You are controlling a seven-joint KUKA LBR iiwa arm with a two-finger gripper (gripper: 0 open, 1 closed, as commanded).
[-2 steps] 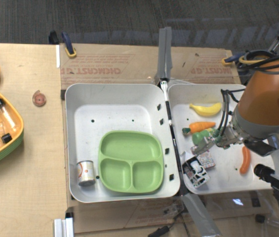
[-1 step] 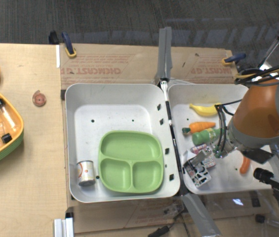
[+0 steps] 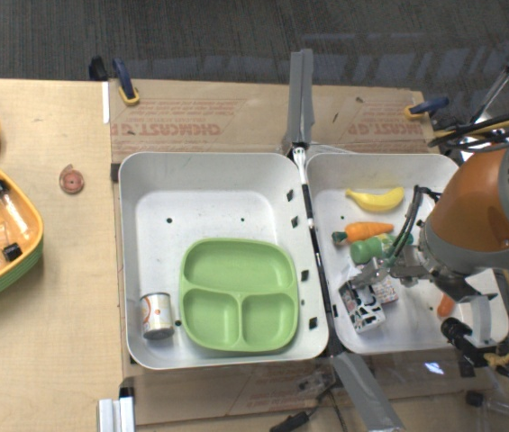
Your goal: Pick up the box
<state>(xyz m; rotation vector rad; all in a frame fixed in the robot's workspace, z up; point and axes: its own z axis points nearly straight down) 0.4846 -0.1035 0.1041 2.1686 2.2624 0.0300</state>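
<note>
Box: small carton, white with dark black print and a bit of red on the faces, text unreadable. Lies in the right bin, lower left part of it, lower right of centre in the frame. Tilted, not square to the bin walls, one corner pointing toward the bottom edge. Seems to rest on the bin floor, near the left wall and front rim. Upper right end partly covered by the tool, which sits just over or against it; contact can't be confirmed. Shape looks a little crumpled, though blurry.
</note>
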